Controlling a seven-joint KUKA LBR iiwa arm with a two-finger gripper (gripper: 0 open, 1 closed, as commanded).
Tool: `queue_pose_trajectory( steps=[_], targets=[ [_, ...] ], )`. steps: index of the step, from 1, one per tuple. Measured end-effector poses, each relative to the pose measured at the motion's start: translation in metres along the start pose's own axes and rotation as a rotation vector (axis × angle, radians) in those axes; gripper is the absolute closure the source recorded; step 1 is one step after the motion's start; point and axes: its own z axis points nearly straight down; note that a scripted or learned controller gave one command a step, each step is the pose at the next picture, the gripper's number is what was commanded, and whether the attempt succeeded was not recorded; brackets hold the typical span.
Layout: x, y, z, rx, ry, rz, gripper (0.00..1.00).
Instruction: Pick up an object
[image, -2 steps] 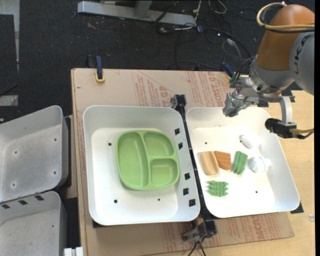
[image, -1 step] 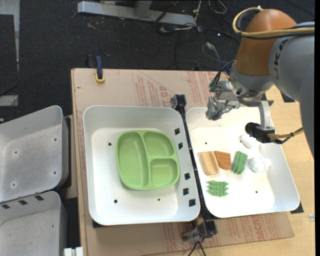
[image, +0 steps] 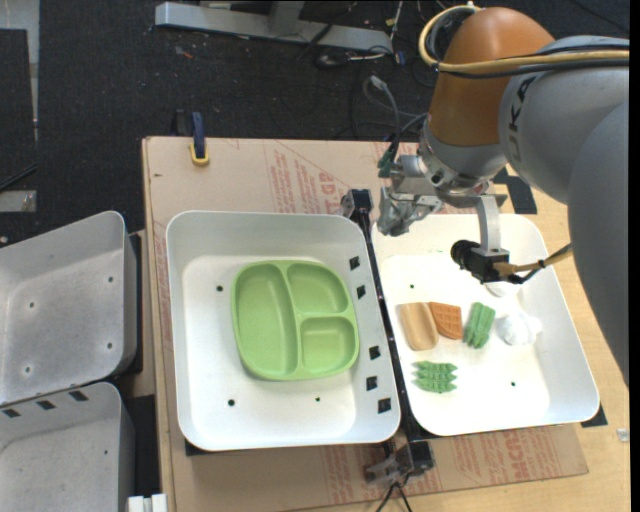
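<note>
Checking progress on the pick: not yet made, by my reading. Left of the gripper (image: 403, 212) and nearer the camera, the left bin (image: 200, 240) holds a green divided plate (image: 296, 320), lying flat and well apart from the gripper.

The gripper itself hangs over the far left corner of the right bin (image: 560, 380), just beside the rim where the two bins meet. Whether it is open or closed cannot be read from this angle; nothing is seen carried in it.

Candidate objects all lie in the right bin, nearer the camera than the gripper and mostly to its right. In order:
- a tan wedge (image: 417, 326), almost straight below the gripper in the view
- an orange-brown piece (image: 448, 320), touching or just beside the wedge
- a green leafy piece (image: 435, 376), nearer the camera still
- a green ridged piece (image: 479, 325)
- a white crumpled lump (image: 517, 328), farthest right

All rest on the bin floor, none lifted.

Judgement: approach phase only. Left to do: choose a target, travel over it, descend, close, lift. The cluster is tight, so neighbours may get nudged.
</note>
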Motion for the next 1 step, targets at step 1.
queue_pose_trajectory(
  steps=[1],
  targets=[
    [0.0586, 0.0053, 0.0118, 0.001, 0.000, 0.000, 1.00]
  ],
)
